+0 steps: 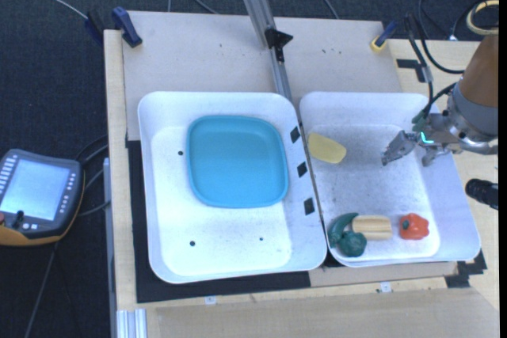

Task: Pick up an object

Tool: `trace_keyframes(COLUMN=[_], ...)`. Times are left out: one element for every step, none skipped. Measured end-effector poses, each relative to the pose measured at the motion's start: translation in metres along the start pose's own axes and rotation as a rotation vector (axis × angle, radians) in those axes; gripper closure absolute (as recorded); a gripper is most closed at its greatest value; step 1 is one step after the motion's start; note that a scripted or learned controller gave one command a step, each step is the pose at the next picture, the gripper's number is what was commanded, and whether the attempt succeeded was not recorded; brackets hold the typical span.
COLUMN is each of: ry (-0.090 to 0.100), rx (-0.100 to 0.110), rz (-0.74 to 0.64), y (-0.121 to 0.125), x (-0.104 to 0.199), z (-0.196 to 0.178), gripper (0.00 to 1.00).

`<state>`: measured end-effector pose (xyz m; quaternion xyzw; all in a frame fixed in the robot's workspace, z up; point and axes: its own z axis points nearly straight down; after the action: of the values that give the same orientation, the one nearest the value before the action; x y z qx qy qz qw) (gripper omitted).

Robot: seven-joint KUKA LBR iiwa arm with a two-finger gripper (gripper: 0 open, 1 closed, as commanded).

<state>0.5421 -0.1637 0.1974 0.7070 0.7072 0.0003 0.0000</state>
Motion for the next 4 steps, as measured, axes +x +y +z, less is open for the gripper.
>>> trace_keyframes(ry=[0.0,0.001,0.001,0.0], rx=[0.0,0.005,0.004,-0.001], rz=[0.0,0.0,0.0,0.0], y=[0.0,0.002,0.001,0.003], x=[0.0,0.001,0.002,0.001], z=[0.0,0.062,0.104,0.091], gripper=[0.0,0.0,0.0,1.0])
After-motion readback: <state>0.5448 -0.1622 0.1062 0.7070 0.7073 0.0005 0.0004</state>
